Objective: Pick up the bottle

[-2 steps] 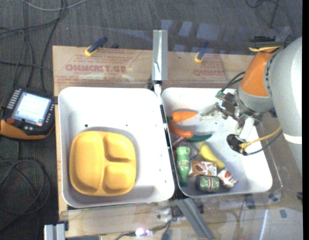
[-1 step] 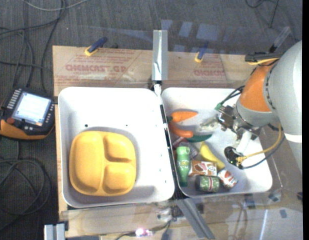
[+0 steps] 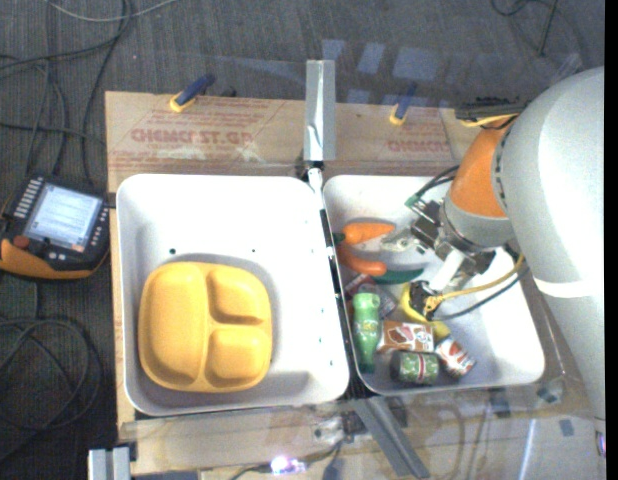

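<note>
Bottle (image 3: 365, 326): green, small, lying on its side in the right bin (image 3: 509, 368), close against that bin's left wall, with its long axis running near to far. A brown packet (image 3: 407, 336) lies just beside it on the right, and a dark can (image 3: 417, 368) sits by its near end. I judge the bottle to be light plastic: stiff enough to clamp, but smooth and round, so liable to roll or slip. I recommend gripping across the mid-body, closing from left and right. The wall leaves little clearance on the left side. The gripper (image 3: 426, 238) hangs over the far part of the same bin, apart from the bottle. I cannot tell how far open it is, and I see nothing held in it.
</note>
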Controlling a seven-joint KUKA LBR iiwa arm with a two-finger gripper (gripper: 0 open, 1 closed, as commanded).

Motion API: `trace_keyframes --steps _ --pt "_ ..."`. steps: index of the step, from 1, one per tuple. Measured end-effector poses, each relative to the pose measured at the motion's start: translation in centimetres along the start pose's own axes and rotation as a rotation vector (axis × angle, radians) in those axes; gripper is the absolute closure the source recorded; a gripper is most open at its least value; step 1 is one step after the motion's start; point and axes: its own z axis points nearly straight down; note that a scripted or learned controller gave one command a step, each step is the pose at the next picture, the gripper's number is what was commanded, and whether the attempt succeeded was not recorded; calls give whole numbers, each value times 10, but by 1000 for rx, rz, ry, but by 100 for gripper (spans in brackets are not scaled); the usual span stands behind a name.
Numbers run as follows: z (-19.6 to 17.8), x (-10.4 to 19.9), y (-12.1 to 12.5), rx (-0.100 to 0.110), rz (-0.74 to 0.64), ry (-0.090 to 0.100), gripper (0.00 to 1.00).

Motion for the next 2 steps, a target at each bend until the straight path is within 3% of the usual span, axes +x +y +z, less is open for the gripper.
trace_keyframes --steps 1,2 --pt "0 0 0 0 0 0 0" --pt "3 10 83 38 139 -13 0"
